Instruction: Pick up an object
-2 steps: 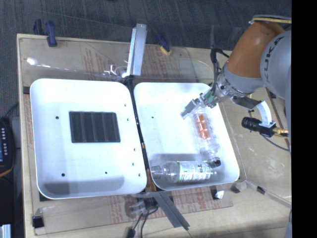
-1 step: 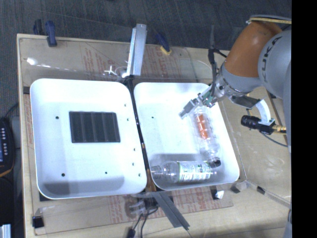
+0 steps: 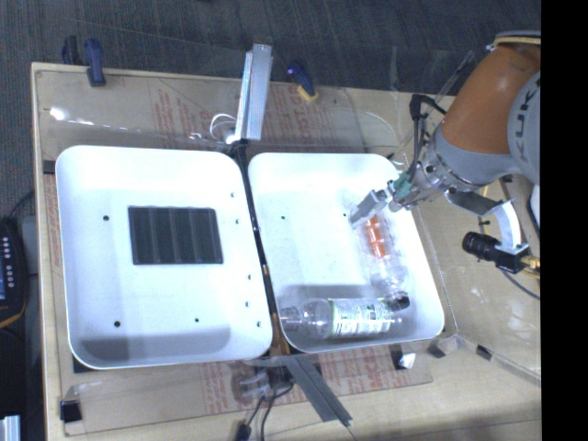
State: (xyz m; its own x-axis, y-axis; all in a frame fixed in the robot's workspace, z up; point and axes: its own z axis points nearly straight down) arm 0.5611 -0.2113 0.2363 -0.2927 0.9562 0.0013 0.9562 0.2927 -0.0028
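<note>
You are at the approach step: nothing is lifted yet. The tool [image 3: 367, 206] hangs low over the right bin [image 3: 303, 182], toward its 1 o'clock corner, and the arm [image 3: 487, 108] comes in from 3 o'clock. I cannot tell how the tool is set, because it is small and blurred here, and I see no object inside it.

Two things lie in that bin. A small clear bottle with an orange label [image 3: 382, 251] lies just at 5 o'clock from the tool, with its length running toward 6 o'clock and its dark cap at the lower end. A larger clear bottle [image 3: 342, 315] lies on its side along the 6 o'clock wall, and its cap end is very near the small bottle, perhaps touching. The left bin [image 3: 83, 182] carries a dark ribbed rectangle [image 3: 175, 235].

In my judgement the small bottle is the nearer target. The next move asks you to shift the tool a little toward 5 o'clock, turn it across the bottle's narrow width, and then go down. Clear plastic is smooth and round, so it may roll or slip out.
</note>
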